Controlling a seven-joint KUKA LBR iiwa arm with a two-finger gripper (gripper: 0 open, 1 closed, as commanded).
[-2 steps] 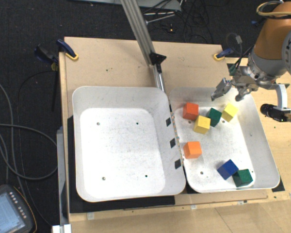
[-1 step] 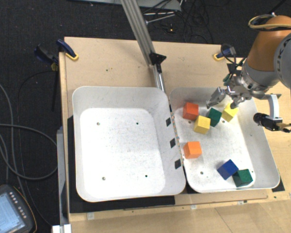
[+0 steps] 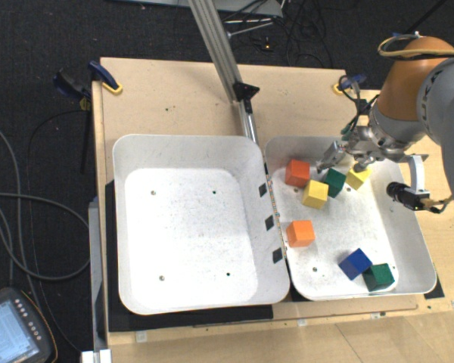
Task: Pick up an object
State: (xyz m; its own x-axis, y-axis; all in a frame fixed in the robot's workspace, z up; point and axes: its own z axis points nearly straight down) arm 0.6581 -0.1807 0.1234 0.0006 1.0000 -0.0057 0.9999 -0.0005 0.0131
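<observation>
Pincer (image 3: 342, 156) above seven blocks: two orange, yellow, green; one blue.

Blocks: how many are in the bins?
7, all in the right bin: orange, yellow, green, yellow at top; orange mid-left; blue, green at bottom. The arm may hide more.

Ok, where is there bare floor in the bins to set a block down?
The left bin is bare across its whole floor. In the right bin, one open patch lies between the orange block and the blue block. The back is crowded: blocks cluster by the gripper, around the yellow block.
</observation>
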